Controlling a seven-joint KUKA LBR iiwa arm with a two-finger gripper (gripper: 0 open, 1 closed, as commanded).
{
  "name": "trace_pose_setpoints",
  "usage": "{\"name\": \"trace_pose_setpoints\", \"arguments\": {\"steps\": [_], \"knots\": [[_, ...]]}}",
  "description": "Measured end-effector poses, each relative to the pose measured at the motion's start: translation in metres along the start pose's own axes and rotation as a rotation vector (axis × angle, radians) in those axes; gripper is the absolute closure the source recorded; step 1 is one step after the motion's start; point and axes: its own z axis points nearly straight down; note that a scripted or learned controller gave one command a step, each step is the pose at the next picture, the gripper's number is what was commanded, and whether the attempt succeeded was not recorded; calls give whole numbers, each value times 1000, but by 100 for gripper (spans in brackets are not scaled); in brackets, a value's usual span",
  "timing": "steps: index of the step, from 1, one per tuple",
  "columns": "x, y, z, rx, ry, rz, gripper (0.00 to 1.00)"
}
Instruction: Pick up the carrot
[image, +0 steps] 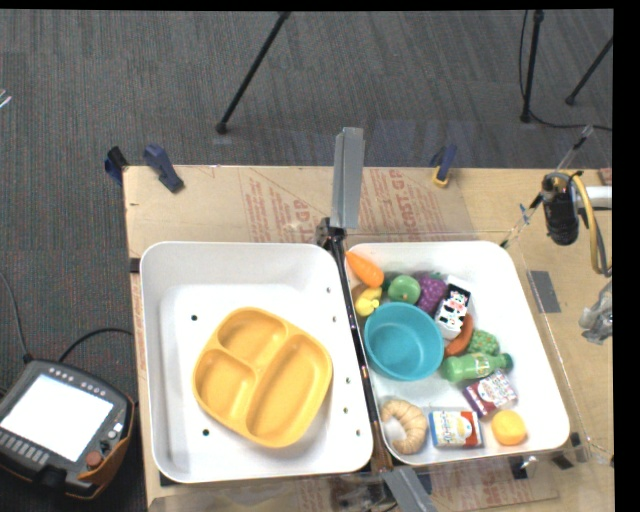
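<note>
Carrot (364, 268) lies in upper-left corner of right bin (535, 330), just above green apple (404, 289), near blue bowl (402, 340). Yellow divided plate (262, 375) sits in left bin (165, 300). Gripper state: cannot tell.

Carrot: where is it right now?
The carrot lies in the right bin's far-left corner, by the divider, just above the green apple and blue bowl.
</note>
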Motion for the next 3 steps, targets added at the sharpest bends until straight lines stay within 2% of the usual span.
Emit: {"name": "trace_pose_setpoints", "arguments": {"steps": [1, 3], "knots": [[10, 1, -129, -9, 8, -149, 100], [12, -10, -144, 16, 0, -171, 100]]}}
